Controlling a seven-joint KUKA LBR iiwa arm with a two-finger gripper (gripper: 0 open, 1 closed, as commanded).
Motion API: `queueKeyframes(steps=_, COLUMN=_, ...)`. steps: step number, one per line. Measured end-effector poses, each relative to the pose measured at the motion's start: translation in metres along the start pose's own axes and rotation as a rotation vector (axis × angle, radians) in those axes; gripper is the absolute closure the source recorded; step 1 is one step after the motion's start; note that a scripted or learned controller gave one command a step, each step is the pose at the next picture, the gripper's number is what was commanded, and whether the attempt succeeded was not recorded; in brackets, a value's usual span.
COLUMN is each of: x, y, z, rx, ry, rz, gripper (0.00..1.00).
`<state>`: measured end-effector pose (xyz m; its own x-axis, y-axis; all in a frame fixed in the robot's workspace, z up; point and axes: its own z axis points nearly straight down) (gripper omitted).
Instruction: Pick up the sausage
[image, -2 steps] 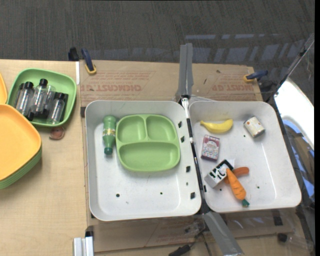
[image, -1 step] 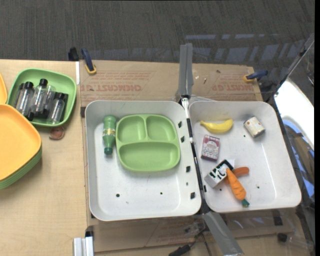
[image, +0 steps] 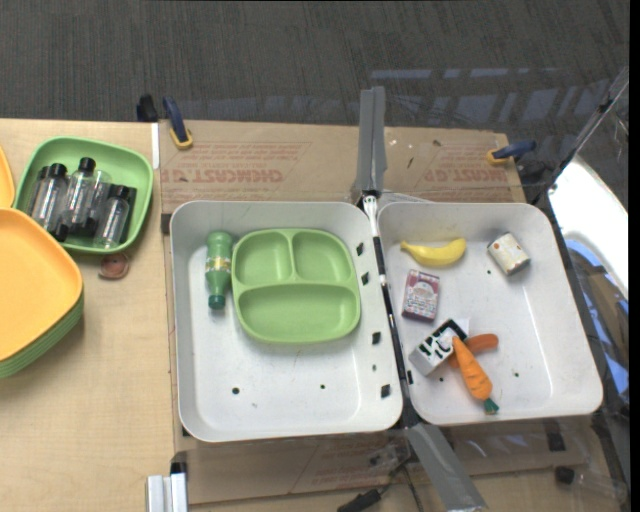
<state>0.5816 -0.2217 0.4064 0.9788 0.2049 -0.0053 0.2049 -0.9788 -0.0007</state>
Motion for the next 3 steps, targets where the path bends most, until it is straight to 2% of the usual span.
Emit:
queueKeyframes(steps=1, x=0.021, y=0.004, z=-0.021, rx=-0.001, ry=0.001, rz=-0.103, gripper=1.0)
queueKeyframes(steps=2, x=0.038, y=0.008, z=-0.033, rx=0.0, ry=0.001, rz=0.0, gripper=1.0)
queueKeyframes(steps=3, x=0.039, y=0.007, z=-0.04, rx=0.001, ry=-0.004, rz=-0.006, gripper=1.0)
